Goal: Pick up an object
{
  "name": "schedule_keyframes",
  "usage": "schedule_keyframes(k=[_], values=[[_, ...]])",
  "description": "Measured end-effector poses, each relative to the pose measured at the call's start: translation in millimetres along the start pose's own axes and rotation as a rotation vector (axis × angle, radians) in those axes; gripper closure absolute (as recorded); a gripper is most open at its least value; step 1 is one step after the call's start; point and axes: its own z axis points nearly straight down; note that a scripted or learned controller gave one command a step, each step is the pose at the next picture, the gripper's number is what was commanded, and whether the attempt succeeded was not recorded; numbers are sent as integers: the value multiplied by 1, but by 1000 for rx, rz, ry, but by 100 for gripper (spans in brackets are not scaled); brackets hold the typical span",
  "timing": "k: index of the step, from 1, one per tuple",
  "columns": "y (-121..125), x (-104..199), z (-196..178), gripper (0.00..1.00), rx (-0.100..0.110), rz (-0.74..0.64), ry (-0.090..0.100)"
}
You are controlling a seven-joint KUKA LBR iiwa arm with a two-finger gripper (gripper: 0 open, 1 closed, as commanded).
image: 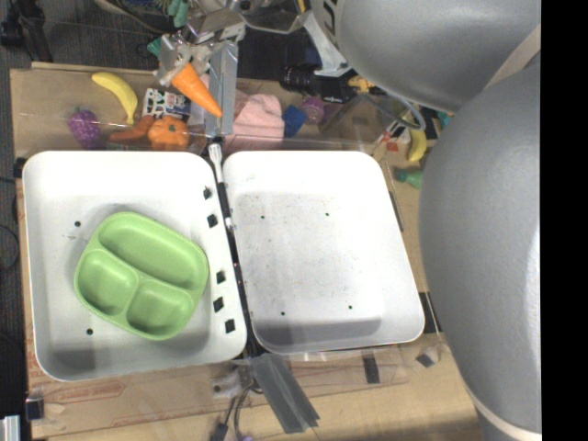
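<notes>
Orange carrot [196, 87], cone-shaped and apparently a plastic toy, is seen at about twelve o'clock, above the far rim of the left bin [46, 246], lying against the grey fingers of the gripper [204, 81]. It is judged to be light, stiff and smooth, so a slip along its taper is to be expected; a hold across the thick end would be safer than one near the point. Whether the carrot is truly clamped between the fingers or merely lies beside them cannot be told, nor can it be told whether the fingers are apart or closed.

A green divided plate [140, 275] is set in the left bin toward eight o'clock. Beyond the bins, at eleven o'clock, a banana [117, 91], a purple toy [84, 127] and a small orange fruit [167, 134] are laid on the bench, with a pink cloth [258, 118] near twelve o'clock.

Much of the right side is covered by the grey arm [478, 200], and the gripper's upper part is cut off by the top edge.
</notes>
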Motion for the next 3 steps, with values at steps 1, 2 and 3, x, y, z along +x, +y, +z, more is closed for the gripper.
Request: schedule_keyframes(k=[1, 2, 3], values=[[13, 58, 90, 100, 5, 7, 0], [-12, 29, 107, 100, 5, -567, 2], [-49, 99, 281, 100, 7, -426, 2]])
